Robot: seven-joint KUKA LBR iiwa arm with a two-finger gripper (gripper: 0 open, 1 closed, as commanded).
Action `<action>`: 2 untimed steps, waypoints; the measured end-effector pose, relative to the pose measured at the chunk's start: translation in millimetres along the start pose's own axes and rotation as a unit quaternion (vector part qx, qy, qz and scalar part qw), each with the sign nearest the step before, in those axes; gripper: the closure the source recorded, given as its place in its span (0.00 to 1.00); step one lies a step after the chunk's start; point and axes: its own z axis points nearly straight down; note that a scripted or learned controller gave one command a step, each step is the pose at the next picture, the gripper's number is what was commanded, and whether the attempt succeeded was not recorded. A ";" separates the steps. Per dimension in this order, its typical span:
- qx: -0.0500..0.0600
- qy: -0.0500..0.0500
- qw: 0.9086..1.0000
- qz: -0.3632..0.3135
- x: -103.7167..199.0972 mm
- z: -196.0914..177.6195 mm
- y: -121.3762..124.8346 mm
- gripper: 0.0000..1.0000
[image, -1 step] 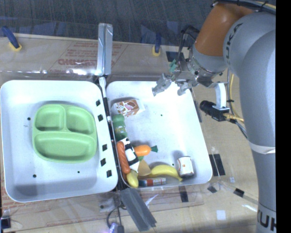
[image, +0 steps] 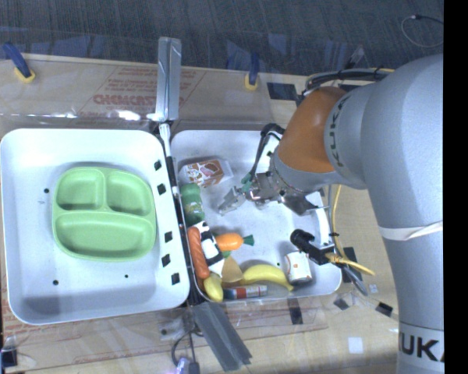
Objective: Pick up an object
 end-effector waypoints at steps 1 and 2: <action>0.001 0.001 0.997 -0.073 24.8 0.0 -72.2 0.00; -0.001 0.000 0.998 -0.062 29.3 -13.8 -92.0 0.00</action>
